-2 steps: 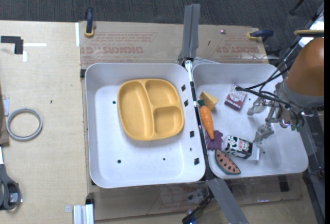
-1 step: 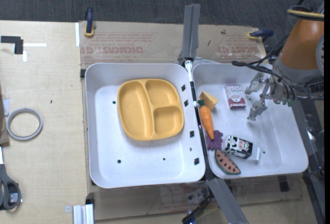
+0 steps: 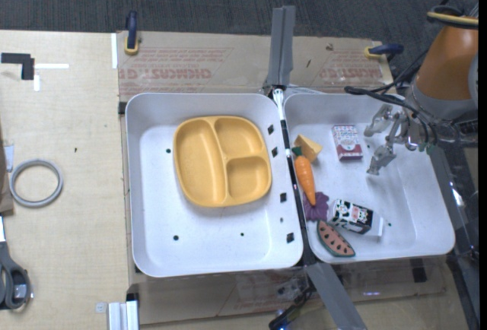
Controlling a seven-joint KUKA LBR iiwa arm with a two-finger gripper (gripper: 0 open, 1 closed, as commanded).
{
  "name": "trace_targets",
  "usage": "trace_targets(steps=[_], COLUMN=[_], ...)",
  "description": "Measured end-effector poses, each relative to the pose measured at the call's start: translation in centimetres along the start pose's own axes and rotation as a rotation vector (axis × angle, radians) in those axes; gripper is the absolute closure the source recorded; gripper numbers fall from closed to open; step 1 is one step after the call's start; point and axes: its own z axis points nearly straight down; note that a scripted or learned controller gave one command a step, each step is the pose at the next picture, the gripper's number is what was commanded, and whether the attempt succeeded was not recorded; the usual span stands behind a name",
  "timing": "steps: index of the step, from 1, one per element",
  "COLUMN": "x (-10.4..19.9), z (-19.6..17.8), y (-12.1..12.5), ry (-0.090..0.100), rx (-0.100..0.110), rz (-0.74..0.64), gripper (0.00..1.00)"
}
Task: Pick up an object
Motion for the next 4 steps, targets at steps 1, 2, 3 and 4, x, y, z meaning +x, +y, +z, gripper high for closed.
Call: trace_targets(steps=[1, 2, 3, 4], x=[-1.5, 1.9, 4.3, 4.0], z=[-9.3, -0.6, -0.6, -1.7], y=[6.4, 7.4, 10.1, 10.0], ry=[0.001, -0.008, -0.012, -0.02], rx=[0.0, -0.002, -0.004, -0.004], rz=[0.231, 0.375, 0.663, 0.661], gripper=[0.0, 0.0, 0.0, 1.0])
